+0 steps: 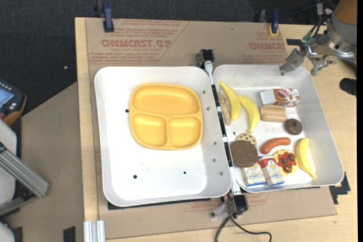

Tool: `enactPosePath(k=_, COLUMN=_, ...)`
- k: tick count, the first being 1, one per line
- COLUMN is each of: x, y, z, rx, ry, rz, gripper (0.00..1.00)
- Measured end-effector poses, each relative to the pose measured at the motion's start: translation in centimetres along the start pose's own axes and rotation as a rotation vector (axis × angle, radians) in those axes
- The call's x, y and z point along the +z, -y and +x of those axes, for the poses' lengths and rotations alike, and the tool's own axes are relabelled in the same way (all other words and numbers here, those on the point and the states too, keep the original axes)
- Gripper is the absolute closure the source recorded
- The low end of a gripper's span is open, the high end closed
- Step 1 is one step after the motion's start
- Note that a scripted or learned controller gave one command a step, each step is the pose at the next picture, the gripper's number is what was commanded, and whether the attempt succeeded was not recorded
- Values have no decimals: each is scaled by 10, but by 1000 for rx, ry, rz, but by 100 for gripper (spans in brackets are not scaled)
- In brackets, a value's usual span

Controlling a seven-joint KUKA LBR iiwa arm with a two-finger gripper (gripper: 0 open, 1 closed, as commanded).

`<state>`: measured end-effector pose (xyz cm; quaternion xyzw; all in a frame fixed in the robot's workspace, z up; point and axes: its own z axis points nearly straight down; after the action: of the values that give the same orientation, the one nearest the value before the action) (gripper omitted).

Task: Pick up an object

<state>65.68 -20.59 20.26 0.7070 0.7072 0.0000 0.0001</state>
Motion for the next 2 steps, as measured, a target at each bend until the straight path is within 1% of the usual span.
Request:
enactPosePath(k=1, x=99, y=49, z=58, rx=0, ry=2, rz=-4, gripper=0)
enactPosePath(k=2, x=117, y=4, z=99, rx=8, ry=14, rz=40, gripper=0)
